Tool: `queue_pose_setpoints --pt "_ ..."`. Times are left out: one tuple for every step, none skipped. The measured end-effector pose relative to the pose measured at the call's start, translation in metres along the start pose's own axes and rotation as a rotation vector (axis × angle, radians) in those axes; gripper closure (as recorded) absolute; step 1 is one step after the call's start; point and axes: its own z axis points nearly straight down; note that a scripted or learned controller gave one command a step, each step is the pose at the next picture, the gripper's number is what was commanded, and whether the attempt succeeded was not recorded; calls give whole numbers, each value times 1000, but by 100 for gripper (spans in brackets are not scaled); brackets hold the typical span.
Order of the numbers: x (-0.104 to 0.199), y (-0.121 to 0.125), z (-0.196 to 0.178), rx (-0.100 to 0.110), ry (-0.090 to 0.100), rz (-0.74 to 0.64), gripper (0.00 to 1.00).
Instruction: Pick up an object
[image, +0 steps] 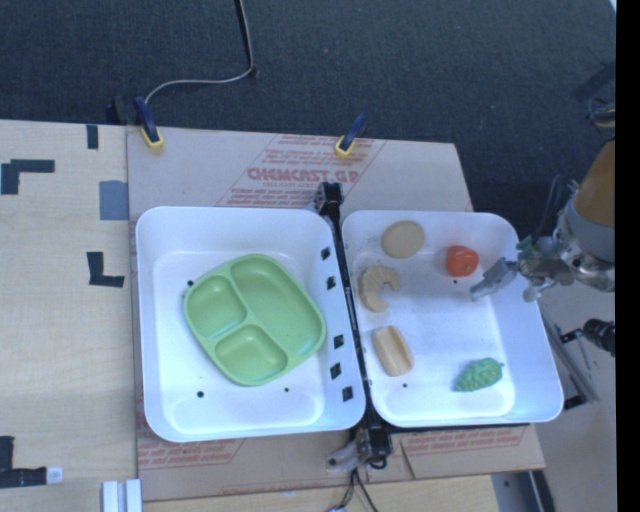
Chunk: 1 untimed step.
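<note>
Reaching in over the table's right edge, the arm (598, 215) holds its tool (500, 277) low above the right bin (530, 395); whether it is spread or closed I cannot tell. The left bin (160, 400) carries a green divided plate (254, 318). The right bin holds a bun (392, 350), green lump (479, 374), pale piece (377, 285), tan disc (403, 239) and red tomato (461, 260), beside the tool.

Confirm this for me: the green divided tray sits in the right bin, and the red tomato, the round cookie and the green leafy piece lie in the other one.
Wrong bin. The camera view shows the green divided tray in the left bin; the red tomato, round cookie and green leafy piece lie in the right bin.
</note>
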Motion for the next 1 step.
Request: queue_pose_setpoints --pt "-2 58 122 -9 -3 -2 0"
